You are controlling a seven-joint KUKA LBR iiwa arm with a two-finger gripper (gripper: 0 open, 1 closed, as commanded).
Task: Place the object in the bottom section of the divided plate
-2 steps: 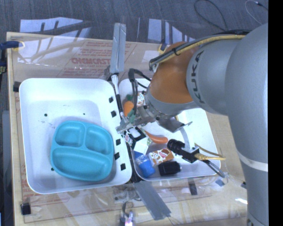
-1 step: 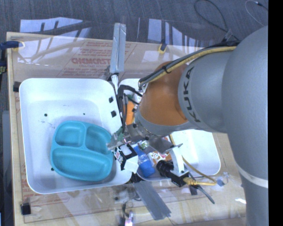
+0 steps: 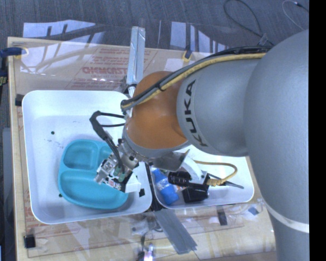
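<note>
Gripper (image 3: 113, 173) low over blue divided plate (image 3: 79, 173), right edge, left bin (image 3: 38, 145), frame centre-left; grip state can't tell.

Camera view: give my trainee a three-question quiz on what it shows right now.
1. True or false: the plate lies in the left bin.
2. What colour is the plate? A red, B teal, C yellow.
3. The gripper is over the plate's ____ edge, by this view.

Key: 1 true; 2 B; 3 right.
</note>
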